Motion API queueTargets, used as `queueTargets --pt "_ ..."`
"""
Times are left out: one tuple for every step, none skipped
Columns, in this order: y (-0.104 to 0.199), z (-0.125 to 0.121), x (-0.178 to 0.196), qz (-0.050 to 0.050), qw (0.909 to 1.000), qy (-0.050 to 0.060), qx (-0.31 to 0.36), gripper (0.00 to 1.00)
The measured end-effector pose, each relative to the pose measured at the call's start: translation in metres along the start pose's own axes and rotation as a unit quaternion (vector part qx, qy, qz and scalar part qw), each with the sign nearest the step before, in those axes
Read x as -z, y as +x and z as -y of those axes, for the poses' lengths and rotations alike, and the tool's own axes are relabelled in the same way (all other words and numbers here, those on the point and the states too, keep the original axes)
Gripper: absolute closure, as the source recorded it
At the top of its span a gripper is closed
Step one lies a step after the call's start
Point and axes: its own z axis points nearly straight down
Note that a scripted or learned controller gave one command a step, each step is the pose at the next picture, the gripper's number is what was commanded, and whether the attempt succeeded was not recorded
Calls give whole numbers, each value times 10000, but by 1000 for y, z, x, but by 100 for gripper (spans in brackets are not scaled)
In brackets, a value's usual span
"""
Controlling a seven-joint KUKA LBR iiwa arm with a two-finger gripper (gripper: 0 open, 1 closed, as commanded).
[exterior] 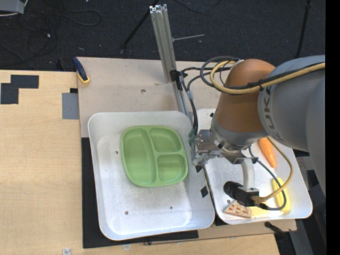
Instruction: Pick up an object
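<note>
My gripper (pixel 198 155) hangs low over the seam between the two bins, at the right rim of a green divided plate (pixel 154 155) that lies flat in the left bin (pixel 106 206). Nothing shows between the gripper and the plate's edge. In the right bin (pixel 303 209) an orange carrot (pixel 268 152) lies at the right, partly hidden by my arm. A tan waffle-like wedge (pixel 237 210) sits at the front edge, with a yellow piece (pixel 281 202) beside it.
A metal post (pixel 166 47) rises behind the bins, just left of my wrist. The wooden bench top (pixel 37 158) stretches to the left. The arm's bulk covers most of the right bin's back half.
</note>
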Motion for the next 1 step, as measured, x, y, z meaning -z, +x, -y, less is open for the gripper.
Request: queueTargets --pt "49 15 16 5 10000 -9 -1 100"
